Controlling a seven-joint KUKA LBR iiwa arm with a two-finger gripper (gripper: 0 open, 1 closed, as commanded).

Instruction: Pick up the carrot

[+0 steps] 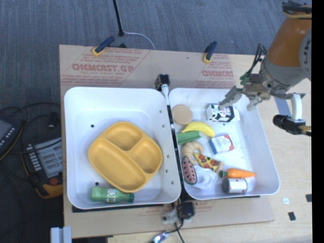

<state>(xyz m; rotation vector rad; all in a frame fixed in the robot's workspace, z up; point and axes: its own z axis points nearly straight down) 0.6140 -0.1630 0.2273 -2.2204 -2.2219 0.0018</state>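
The small orange carrot (241, 173) lies at the near end of the shallow white right-hand bin (268, 161), just above a silver metal can (234, 186). Farther back sit a yellow plastic banana (198, 128) and a black-and-white cow-patterned carton (221, 113). Above the bin's far end hangs the grey hand (242, 99), its fingers spread apart, gripping nothing.

Carrot (241, 173) near the right bin's front wall (253, 192), silver can (235, 186) touching its front side, pizza slice (208, 162) just left, bare bin floor (249, 146) open behind it toward the hand (243, 95), left bin crowded by yellow divided plate (125, 156)
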